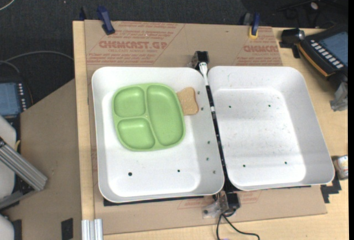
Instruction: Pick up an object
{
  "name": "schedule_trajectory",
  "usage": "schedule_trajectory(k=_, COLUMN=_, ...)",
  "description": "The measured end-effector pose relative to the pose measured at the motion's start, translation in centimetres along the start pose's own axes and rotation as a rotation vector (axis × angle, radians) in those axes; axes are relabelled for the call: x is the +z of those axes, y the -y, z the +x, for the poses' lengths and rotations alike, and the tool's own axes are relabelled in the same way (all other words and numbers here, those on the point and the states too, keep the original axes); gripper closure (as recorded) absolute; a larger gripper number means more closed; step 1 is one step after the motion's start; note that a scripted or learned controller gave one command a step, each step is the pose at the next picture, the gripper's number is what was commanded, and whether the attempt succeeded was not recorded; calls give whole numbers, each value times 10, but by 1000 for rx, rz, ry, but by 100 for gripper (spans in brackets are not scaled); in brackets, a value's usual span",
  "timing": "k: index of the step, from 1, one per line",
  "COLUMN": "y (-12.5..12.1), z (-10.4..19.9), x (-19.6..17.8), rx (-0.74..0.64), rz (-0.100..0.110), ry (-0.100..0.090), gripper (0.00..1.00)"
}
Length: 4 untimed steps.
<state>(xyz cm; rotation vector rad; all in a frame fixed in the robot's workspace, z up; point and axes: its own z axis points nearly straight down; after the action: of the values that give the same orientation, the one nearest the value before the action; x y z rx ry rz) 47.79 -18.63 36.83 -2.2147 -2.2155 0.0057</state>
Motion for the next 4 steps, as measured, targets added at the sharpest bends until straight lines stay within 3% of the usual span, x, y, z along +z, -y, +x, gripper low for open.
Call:
schedule_trajectory(k=1, y=-25, z=-31, x=-77, rx=1, rz=-20, ry=10, gripper=100)
schedule_trajectory(k=2, y=0, z=-3, x=2, rx=0, rz=-1, ry=0, gripper=100)
schedule_trajectory(k=3, y=-23, z=-23, x=-115, rx=-1, rz=-25, ry=11, gripper=100)
schedule_trajectory(k=4, y=0, z=10, x=-14, rx=-1, rz=1, ry=-1, gripper=100)
